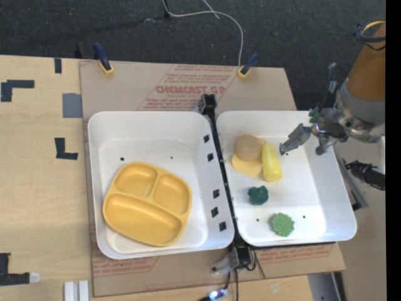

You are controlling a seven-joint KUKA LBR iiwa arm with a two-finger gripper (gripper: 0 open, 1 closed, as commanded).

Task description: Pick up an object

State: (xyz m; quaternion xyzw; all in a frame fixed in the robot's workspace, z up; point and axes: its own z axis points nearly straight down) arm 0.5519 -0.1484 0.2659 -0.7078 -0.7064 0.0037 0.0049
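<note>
Bumpy green ball [282, 224], smooth, prob. plastic bin [316, 187]

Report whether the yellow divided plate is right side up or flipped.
Right side up: the yellow divided plate shows its three hollow compartments facing up in the left bin.

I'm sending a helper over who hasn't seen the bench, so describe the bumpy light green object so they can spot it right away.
Go to the right white bin, the one without the yellow divided tray. Look at its near edge, below the dark green piece. The bumpy light green object lies there alone, paler and knobblier than anything else.
</note>
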